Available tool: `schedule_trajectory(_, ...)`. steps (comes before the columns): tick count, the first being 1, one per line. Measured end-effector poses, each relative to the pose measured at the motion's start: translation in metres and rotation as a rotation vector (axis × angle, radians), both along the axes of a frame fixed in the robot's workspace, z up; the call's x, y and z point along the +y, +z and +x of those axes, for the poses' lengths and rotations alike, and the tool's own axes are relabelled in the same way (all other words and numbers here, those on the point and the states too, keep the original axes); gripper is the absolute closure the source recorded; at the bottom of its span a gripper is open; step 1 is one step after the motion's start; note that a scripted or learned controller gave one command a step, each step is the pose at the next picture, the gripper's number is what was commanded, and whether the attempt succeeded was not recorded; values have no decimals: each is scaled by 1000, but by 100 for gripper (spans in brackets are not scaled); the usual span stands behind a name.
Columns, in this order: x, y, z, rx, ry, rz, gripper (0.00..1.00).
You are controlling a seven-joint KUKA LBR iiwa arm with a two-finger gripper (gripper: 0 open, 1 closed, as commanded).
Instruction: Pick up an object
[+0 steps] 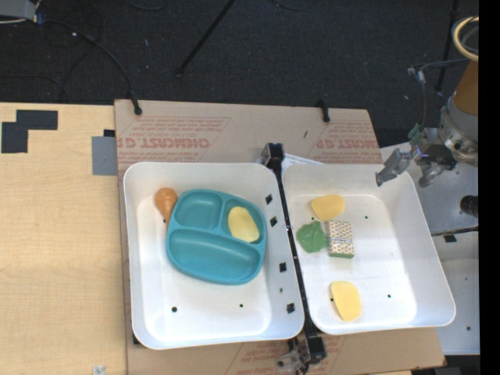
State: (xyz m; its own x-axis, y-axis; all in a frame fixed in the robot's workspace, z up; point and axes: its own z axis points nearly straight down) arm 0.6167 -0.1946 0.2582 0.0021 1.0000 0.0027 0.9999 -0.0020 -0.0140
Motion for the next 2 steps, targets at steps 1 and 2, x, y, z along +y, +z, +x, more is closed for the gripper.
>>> schedule_trajectory(1, 0, 8, 2, -12, 2, -2, 0)
schedule_trajectory(2, -10, -46, 2, -7, 2, -2, 0)
